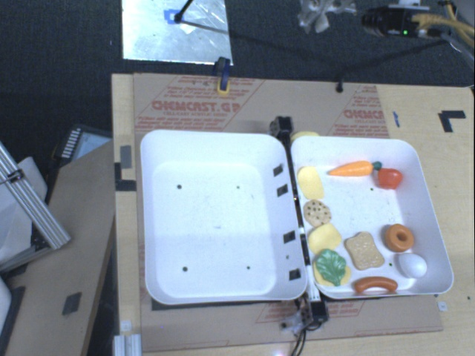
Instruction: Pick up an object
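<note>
The end effector (pixel 323 10) is seen beyond the table's far edge (its state cannot be told); a carrot (pixel 349 170) lies in the right bin (pixel 430 221).

Single fixed camera, mounted high above desk (pixel 185 99), looking down at slant. Far edge of desk toward top of frame, near edge toward bottom. Moderate distance: both white bins fit whole, left bin (pixel 159 150) centre-left, right bin (pixel 427 199) centre-right. Dark floor (pixel 52 43) across upper frame and upper left. No second view to compare.
</note>
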`<state>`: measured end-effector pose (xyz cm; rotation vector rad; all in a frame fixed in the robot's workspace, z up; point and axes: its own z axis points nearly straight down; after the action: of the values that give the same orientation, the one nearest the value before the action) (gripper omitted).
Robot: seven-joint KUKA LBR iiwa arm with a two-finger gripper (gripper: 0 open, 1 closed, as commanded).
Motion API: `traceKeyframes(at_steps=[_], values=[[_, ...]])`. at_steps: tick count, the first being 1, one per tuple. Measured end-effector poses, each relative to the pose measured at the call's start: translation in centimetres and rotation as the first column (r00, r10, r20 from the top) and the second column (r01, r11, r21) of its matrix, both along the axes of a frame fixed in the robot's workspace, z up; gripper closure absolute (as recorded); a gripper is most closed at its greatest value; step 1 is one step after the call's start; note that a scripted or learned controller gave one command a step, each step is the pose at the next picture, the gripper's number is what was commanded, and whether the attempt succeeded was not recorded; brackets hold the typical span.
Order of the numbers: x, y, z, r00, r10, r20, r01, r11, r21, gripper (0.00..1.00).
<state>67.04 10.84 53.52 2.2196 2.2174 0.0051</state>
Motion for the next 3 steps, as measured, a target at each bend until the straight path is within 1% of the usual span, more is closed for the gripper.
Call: traceKeyframes(at_steps=[1,2,3], values=[[-5.8,2.5,0.1,1.000,0.008,-0.004,-0.008,1.000,0.003,1.00],[0.0,-0.2,-0.1,1.000,0.000,-0.001,0.000,1.000,0.000,1.00],[-3.7,2.4,0.0,1.000,0.006,-0.005,-0.006,1.000,0.001,1.00]])
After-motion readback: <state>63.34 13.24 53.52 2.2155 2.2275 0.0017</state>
